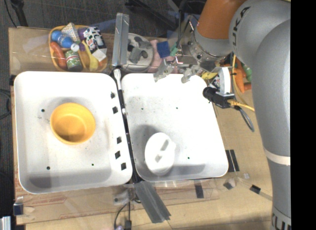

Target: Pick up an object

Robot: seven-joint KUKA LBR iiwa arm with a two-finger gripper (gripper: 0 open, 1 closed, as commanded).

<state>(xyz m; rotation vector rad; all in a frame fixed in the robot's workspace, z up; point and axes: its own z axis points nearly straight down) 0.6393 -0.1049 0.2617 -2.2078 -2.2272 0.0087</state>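
Note:
A yellow bowl [73, 122] sits upright in the left bin [29, 91], left of its middle. In the right bin [197, 120] a white round lid-like object [159, 153] with a raised tab on top rests near the front edge. My gripper [174, 75] hangs over the far edge of the right bin, well behind the white object. Its two fingers [160, 74] are spread apart and hold nothing.
A yellow basket [79, 51] of small toys and bottles stands behind the left bin. Grey and pink clutter [140, 51] lies behind the right bin. A black-clipped ridge [121, 125] separates the bins. The arm's big grey body [266, 76] fills the right side.

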